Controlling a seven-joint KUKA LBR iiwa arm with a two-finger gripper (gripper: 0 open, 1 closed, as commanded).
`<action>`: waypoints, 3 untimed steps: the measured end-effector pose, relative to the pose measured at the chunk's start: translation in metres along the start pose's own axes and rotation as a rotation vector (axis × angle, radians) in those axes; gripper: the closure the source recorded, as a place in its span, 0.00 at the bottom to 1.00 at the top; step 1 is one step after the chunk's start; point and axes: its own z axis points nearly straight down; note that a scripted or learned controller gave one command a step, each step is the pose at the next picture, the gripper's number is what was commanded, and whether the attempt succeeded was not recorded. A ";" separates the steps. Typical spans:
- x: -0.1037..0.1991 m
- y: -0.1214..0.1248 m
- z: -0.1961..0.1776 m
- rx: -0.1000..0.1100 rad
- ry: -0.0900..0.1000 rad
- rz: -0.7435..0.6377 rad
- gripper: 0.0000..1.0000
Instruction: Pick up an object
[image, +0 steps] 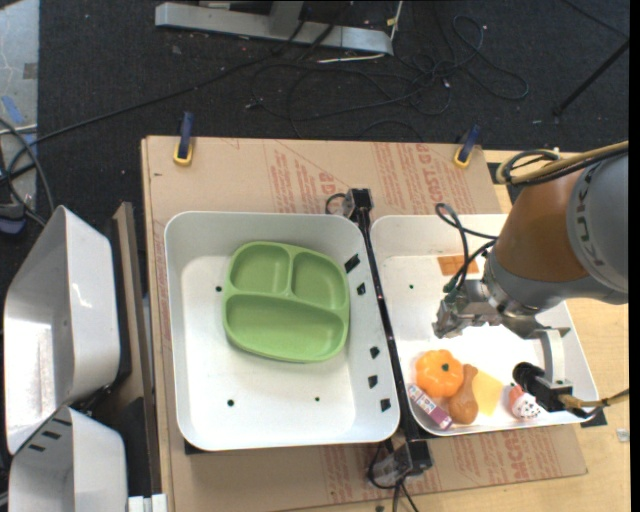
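In the right bin, near its front edge, lie an orange toy pumpkin, a brown drumstick-shaped toy, a yellow wedge, a small pink and purple tube and a small red and white piece. A flat orange piece lies at the back of that bin. My gripper hangs just above and behind the pumpkin, pointing down; the wrist blocks the fingertips. Nothing is visibly between them.
The left bin holds a green divided plate. A black clamp and cable sit where the two bins meet. The arm's orange band covers the right bin's far right side. Another white bin stands off the bench at left.
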 end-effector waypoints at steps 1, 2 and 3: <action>0.001 0.007 -0.062 -0.004 -0.001 -0.002 1.00; 0.002 0.008 -0.073 0.001 0.000 -0.001 1.00; 0.054 -0.001 -0.065 0.006 0.003 -0.006 1.00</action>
